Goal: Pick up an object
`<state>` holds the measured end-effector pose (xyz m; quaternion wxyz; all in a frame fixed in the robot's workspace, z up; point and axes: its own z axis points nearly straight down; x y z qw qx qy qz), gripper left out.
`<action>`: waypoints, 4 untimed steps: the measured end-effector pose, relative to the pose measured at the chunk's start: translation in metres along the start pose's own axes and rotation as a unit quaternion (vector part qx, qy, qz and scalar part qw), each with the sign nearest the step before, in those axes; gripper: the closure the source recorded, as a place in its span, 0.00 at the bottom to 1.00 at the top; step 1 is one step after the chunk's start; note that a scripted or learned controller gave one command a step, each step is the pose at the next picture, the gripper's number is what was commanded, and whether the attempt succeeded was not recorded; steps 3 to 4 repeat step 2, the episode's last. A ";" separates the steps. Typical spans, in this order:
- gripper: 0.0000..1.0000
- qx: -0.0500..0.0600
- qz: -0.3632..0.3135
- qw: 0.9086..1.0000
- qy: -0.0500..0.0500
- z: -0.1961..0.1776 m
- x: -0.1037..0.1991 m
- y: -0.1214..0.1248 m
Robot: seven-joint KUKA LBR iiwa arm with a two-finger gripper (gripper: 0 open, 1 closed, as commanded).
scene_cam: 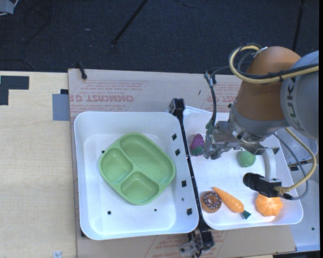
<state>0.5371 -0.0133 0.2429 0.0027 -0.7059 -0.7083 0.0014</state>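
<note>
Hovering hand (211,153), grip state unclear; purple fruit (197,142) just beside, green ball (246,158) near.

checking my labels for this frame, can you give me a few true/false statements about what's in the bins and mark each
1. The green tray lies in the left bin. True.
2. The carrot lies in the left bin. False: it lies in the right bin, between the donut and the orange.
3. The gripper is over the right bin, near the purple toy. True.
4. The tray has food in it. False: its three compartments are bare.
5. The green ball sits beside the donut. False: it lies farther back, by the arm.
</note>
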 end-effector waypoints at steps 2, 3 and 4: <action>1.00 -0.002 0.000 1.000 -0.001 0.009 0.099 0.018; 1.00 -0.002 0.000 1.000 -0.001 0.009 0.099 0.018; 1.00 -0.002 0.000 1.000 -0.001 0.009 0.099 0.018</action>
